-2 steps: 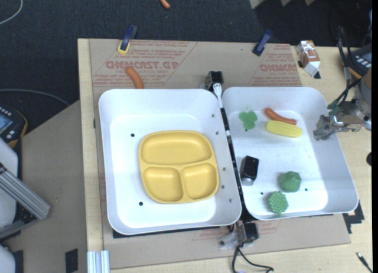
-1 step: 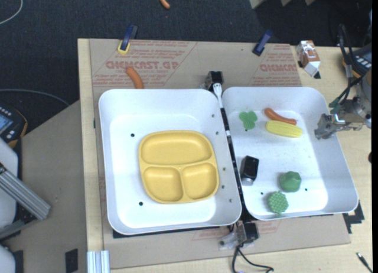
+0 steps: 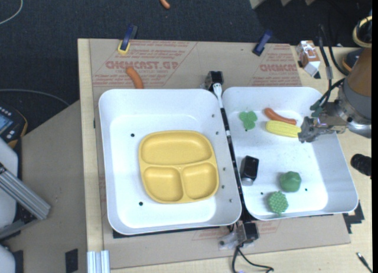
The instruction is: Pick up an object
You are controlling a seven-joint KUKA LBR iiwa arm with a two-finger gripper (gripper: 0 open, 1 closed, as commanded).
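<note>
The gripper (image 3: 308, 131) hung over the right bin (image 3: 331, 174), just beside the corn (image 3: 282, 129); whether its jaws gripped anything I could not tell. Judged an approach: next, descend onto the corn. That bin also held a sausage (image 3: 280, 115), greens, and a black block (image 3: 250, 168). The left bin (image 3: 118, 165) held a yellow tray (image 3: 177, 165).

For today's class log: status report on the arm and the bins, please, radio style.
Gripper low over right bin, beside yellow corn; nothing seen between fingers. Hot dog touching the corn's far side. Yellow tray in left bin.
</note>
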